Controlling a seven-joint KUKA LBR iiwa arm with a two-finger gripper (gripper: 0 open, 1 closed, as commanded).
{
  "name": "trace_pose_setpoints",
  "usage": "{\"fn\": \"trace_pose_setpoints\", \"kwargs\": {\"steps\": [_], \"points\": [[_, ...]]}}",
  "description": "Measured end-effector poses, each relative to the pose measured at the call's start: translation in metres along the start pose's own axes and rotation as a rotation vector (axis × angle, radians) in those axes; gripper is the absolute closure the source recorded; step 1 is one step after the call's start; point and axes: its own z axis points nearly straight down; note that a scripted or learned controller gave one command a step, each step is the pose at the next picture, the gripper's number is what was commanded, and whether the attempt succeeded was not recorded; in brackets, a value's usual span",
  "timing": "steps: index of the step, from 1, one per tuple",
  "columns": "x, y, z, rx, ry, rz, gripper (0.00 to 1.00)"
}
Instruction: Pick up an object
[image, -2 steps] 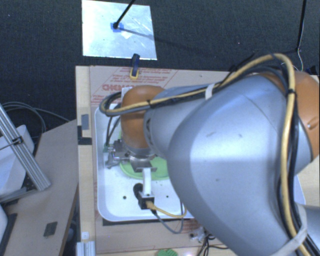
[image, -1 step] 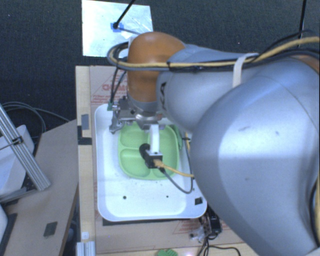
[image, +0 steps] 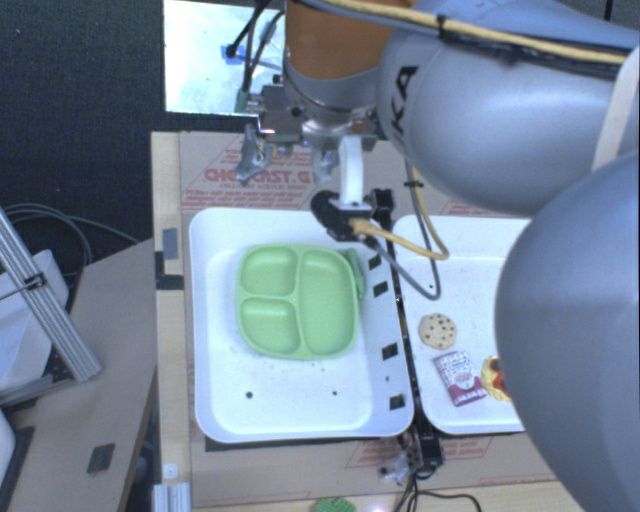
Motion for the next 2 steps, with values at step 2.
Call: {"fn": "trace_pose_setpoints", "kwargs": {"steps": [2], "points": [[-0.002, 0.025, 0.093, 0.025, -0.009, 0.005, 1.00]]}}
